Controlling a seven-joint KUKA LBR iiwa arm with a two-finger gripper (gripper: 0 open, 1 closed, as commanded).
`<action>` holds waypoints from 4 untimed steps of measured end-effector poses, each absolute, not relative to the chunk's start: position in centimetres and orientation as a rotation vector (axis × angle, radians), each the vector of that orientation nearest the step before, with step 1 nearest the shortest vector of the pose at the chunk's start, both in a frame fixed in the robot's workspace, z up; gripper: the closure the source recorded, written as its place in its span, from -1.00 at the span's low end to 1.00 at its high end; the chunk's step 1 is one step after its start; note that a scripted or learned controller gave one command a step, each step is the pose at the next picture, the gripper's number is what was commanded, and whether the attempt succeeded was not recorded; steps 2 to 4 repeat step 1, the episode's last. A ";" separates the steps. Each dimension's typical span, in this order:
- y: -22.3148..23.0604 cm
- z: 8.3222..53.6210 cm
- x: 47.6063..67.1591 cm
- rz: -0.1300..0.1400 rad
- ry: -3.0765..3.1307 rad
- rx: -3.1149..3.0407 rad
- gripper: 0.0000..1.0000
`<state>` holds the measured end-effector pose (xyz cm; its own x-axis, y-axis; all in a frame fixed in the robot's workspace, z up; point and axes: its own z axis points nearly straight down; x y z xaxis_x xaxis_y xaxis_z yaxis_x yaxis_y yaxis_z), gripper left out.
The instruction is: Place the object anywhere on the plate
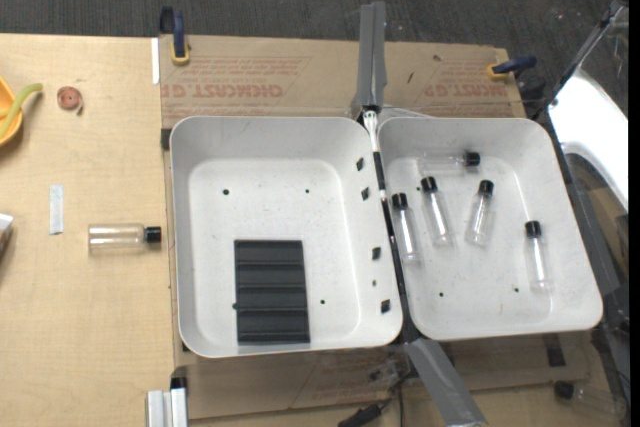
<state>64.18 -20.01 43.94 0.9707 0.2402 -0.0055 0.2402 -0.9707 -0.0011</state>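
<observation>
Gripper: state cannot be told. At the right edge of the view, past the right bin's far right corner, is a pale curved shape; I cannot tell whether it is part of my arm.

Right bin: five clear vials with black caps, all lying down.
- Vial 1 lies crosswise near the far edge, cap toward the right.
- Vial 2 lies along the left edge.
- Vial 3 is just beside vial 2, toward the middle.
- Vial 4 is in the middle, slightly tilted.
- Vial 5 is near the right edge, apart from the others.
Vials 2 to 5 have their caps toward the far edge.

Left bin: a dark ribbed plate lies flat against the near edge, left of centre. Nothing rests on it.

Both bins sit on brown cardboard, held by blue clamps at its far edge.

Wooden worktop, left of the bins: a sixth capped vial lies near the left bin's left edge, cap toward the bin. Further left lies a small white strip, with a reddish disc toward the far edge.
</observation>
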 end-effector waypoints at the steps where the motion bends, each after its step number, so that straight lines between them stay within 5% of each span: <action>1: -22.2 44.0 65.3 0.007 -0.320 -3.125 -1.00; 4: -22.2 44.0 65.3 0.007 -0.320 -3.125 -1.00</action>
